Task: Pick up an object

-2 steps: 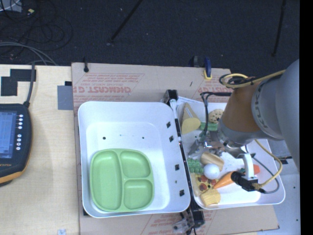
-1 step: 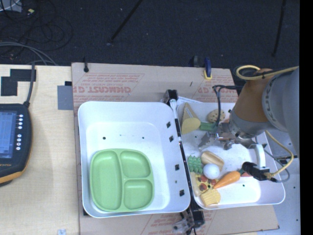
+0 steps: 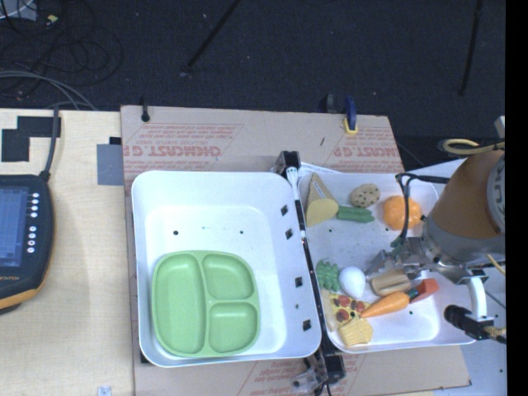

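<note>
The right bin [image 3: 429, 327] holds several toy foods. Among them are an orange [image 3: 398, 212], a cookie [image 3: 364, 195], a green pod [image 3: 355, 214], a yellow wedge [image 3: 320, 207], a white egg [image 3: 352, 281], a carrot [image 3: 386, 304] and a tan roll [image 3: 389, 284]. My gripper [image 3: 399, 261] hangs low over the bin's right part. It is just above the tan roll and below the orange. The wrist hides what lies under it.
The left bin [image 3: 165, 196] holds a green divided plate [image 3: 205, 304]. In the right bin's front corner lie a green leafy piece [image 3: 327, 273], a pizza slice [image 3: 344, 307] and a yellow waffle piece [image 3: 356, 332]. A tablet [image 3: 21, 233] rests on the bench at far left.
</note>
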Available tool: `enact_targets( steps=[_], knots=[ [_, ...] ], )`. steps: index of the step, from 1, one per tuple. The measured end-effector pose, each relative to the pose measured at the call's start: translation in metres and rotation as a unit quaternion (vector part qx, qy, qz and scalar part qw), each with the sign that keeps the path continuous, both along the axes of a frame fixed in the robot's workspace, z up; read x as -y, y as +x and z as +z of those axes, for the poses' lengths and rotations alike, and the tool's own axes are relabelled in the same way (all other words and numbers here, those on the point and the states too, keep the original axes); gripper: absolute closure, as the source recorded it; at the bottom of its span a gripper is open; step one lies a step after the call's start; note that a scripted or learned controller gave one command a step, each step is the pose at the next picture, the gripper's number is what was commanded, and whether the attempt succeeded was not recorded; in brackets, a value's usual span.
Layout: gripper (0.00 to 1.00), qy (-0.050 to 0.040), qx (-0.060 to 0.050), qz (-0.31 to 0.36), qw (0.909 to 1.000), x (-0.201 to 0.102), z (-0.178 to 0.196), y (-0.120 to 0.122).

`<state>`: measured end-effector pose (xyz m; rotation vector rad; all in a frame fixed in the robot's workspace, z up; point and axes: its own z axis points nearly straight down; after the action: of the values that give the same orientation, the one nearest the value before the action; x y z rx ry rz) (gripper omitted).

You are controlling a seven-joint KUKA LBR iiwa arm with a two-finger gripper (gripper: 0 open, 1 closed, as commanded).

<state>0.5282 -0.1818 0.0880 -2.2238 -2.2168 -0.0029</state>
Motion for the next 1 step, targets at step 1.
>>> enact_targets(
  steps=[1],
  knots=[
    [0.00, -0.0033, 0.003, 0.000, 1.0000, -0.0364, 0.0005, -0.0253]
  ],
)
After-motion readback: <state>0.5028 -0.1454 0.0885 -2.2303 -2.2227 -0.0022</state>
